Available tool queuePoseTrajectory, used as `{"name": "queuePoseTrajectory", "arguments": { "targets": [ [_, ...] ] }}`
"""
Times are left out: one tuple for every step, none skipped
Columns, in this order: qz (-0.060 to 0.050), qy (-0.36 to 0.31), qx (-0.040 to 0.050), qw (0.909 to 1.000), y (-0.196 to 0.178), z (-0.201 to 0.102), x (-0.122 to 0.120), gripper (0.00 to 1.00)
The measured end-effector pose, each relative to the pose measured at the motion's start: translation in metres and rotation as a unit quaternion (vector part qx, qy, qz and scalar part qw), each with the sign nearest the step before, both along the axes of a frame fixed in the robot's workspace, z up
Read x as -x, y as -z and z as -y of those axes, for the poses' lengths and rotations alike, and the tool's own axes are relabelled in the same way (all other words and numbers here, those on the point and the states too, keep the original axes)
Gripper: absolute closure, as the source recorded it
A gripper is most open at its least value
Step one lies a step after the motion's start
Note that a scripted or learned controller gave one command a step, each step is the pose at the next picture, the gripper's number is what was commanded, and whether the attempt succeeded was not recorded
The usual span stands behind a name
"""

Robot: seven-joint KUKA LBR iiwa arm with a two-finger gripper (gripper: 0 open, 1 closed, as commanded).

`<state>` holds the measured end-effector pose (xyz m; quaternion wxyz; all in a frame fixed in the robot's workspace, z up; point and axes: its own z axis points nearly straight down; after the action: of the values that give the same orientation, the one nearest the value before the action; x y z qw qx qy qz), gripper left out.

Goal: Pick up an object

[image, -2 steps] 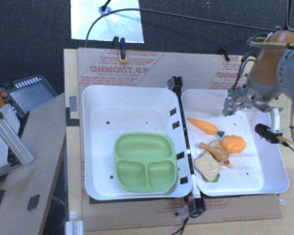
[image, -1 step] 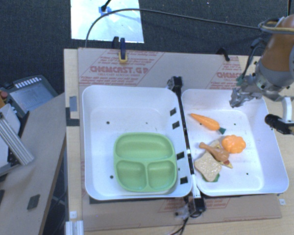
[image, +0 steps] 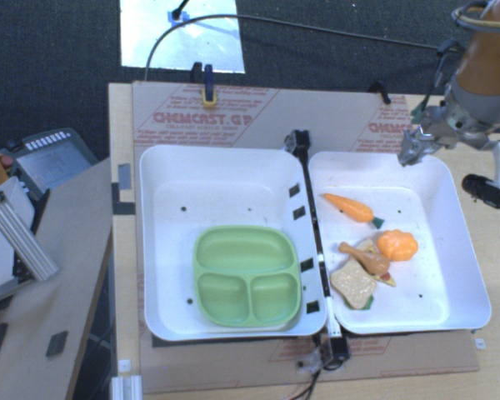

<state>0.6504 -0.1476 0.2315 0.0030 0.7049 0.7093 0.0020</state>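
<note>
In the right bin (image: 450, 223) lie several toy foods: an orange carrot (image: 350, 208), an orange pumpkin-like piece (image: 397, 245), a brown drumstick (image: 366, 258) and a tan bread slice (image: 354, 285). My gripper (image: 412, 150) hangs over the bin's far right corner, well behind the carrot and apart from all the food. Nothing shows between its fingers.
A green three-part plate (image: 247, 275) rests in the left bin (image: 175, 215). A black divider with clips (image: 310, 223) joins the bins. A yellow-handled clamp (image: 208, 86) stands on the board behind. Grey equipment (image: 33, 190) sits at the left.
</note>
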Motion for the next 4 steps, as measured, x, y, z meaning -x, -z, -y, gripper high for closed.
{"name": "queuePoseTrajectory", "arguments": {
  "targets": [
    [-0.001, 0.000, -0.0003, 1.0000, -0.028, 0.000, -0.001, 1.00],
    [-0.003, -0.001, -0.0014, 1.0000, -0.024, -0.064, 0.003, 1.00],
    [-0.003, -0.002, -0.0019, 1.0000, -0.016, -0.127, 0.011, 1.00],
    [-0.002, -0.002, -0.0017, 1.0000, -0.016, -0.187, 0.008, 1.00]
  ]
}}
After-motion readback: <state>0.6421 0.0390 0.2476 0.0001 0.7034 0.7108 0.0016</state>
